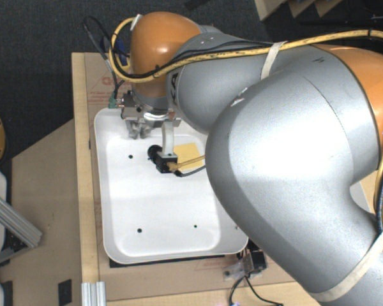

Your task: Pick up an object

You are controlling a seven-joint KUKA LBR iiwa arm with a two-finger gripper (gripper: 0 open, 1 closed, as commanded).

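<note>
One tan block (186,150) lies in the white bin (118,225), near the gripper (138,131), which hangs low over the bin floor. Gripper opening: cannot tell; nothing visibly held. Pickup not yet done.

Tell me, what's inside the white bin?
One pale yellow thing lies in the white bin. The grey arm covers its right side, so more may hide there.
</note>
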